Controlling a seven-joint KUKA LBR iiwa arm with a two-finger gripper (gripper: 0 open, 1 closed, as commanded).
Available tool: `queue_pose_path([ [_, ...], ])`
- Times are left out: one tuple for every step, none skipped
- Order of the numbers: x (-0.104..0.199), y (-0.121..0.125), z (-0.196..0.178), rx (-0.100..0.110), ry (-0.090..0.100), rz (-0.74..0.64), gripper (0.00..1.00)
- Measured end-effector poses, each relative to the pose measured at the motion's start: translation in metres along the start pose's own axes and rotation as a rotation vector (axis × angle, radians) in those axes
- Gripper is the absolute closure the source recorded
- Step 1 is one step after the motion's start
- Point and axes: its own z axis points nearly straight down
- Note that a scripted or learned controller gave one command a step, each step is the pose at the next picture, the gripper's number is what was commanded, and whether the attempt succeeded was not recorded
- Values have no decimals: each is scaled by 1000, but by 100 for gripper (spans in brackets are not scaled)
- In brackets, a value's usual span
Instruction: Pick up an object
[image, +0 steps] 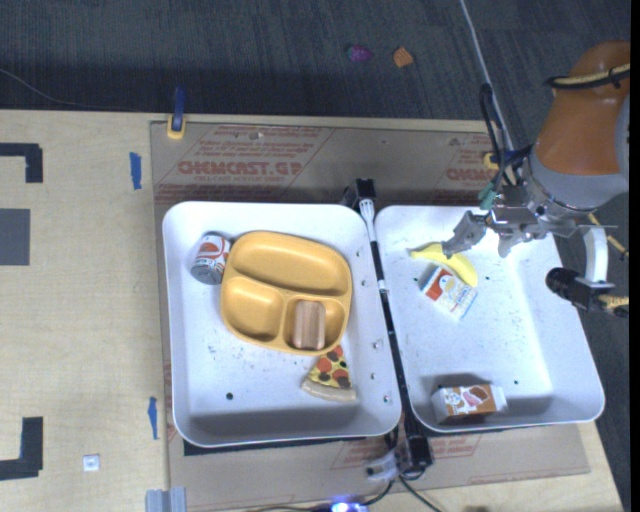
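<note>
Hung over the right bin (560, 300) — gripper (487, 230) with fingers spread open and nothing between them. Lay just below and beside it, a banana (445, 258) on a small carton (447, 290). Not picked up yet — reaching down and closing left to do.

A robotics lab: a grey KUKA arm (580, 130) with an orange band reaches over two white bins (190, 330) on a brown protective board (300, 155). Blue tape marks (135, 170) and black markers (22, 162) dot the pale bench; cables (480, 60) trail across dark carpet (250, 50).
</note>
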Motion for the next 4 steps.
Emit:
queue_pose_path([
  [1, 12, 126, -4, -1, 1, 0],
  [4, -24, 134, -14, -3, 0, 0],
  [1, -23, 123, -18, -9, 3, 100],
  [93, -71, 39, -2, 0, -1, 100],
])
